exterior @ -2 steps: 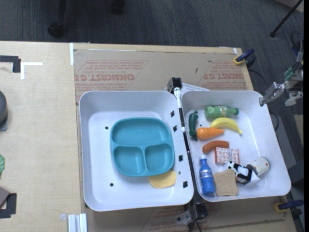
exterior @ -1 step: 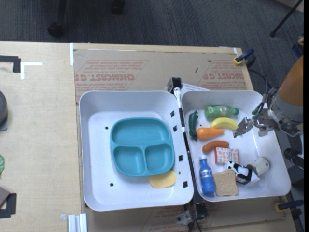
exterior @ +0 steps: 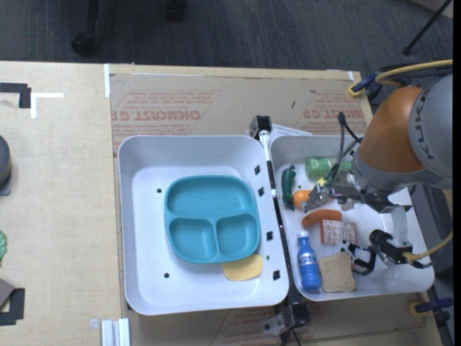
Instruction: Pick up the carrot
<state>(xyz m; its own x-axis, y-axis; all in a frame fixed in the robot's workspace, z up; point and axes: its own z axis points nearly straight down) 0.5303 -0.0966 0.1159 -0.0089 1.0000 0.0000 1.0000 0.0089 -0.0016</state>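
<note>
White right bin (exterior: pixel 403 283) is where we're working: the arm (exterior: pixel 403 135) is down over its upper left, so we judge this the approach-to-grasp step. The claw (exterior: pixel 322 193) sits just beside the carrot (exterior: pixel 302 196), which lies by the green pepper (exterior: pixel 288 182). We can't tell the claw's state; next move needs it centred over the carrot.
</note>
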